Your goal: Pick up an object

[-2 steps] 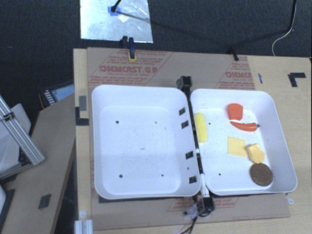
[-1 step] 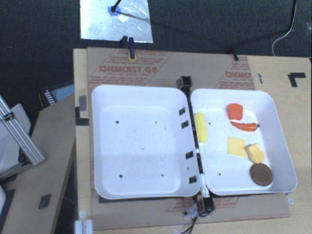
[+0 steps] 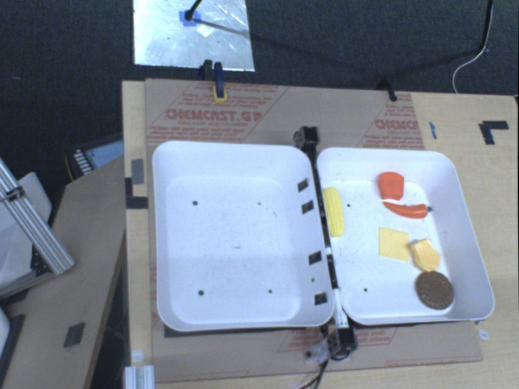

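Inside the right bin (image 3: 469,217), a yellow corn cob (image 3: 333,211) lies lengthwise beside its left wall.

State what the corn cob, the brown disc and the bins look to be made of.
Corn cob: likely moulded plastic, uniform yellow with a faint sheen. Brown disc: matte and slightly speckled, perhaps plastic or rubbery toy food; unclear. Bins: smooth white plastic by the look, with rounded moulded corners and soft glare.
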Controlling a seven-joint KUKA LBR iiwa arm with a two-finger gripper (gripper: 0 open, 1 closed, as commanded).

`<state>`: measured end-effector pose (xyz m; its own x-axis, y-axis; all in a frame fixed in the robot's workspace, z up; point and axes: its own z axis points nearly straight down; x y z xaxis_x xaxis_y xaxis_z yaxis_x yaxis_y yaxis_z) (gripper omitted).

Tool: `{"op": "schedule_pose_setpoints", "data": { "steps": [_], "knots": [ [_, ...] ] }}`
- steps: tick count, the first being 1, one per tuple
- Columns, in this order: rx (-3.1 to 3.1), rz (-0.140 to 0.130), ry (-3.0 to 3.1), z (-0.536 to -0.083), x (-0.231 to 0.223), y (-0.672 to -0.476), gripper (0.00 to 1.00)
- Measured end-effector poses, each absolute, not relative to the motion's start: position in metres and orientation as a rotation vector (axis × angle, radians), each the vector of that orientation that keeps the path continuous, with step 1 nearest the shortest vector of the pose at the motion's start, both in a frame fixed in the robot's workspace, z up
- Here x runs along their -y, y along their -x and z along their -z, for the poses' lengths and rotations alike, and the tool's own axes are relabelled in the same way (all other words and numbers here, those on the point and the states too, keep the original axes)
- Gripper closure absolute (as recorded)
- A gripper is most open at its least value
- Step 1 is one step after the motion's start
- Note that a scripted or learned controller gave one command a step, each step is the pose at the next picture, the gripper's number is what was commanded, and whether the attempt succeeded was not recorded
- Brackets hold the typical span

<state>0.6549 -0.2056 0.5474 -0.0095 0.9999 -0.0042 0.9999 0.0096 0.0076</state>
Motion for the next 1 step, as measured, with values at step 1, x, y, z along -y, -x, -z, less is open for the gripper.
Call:
{"op": "schedule_pose_setpoints", "data": {
  "steps": [1],
  "knots": [
    [-2.227,-0.003,-2.205,-0.5468,0.2055,-0.6549,0.00]
  ]
}}
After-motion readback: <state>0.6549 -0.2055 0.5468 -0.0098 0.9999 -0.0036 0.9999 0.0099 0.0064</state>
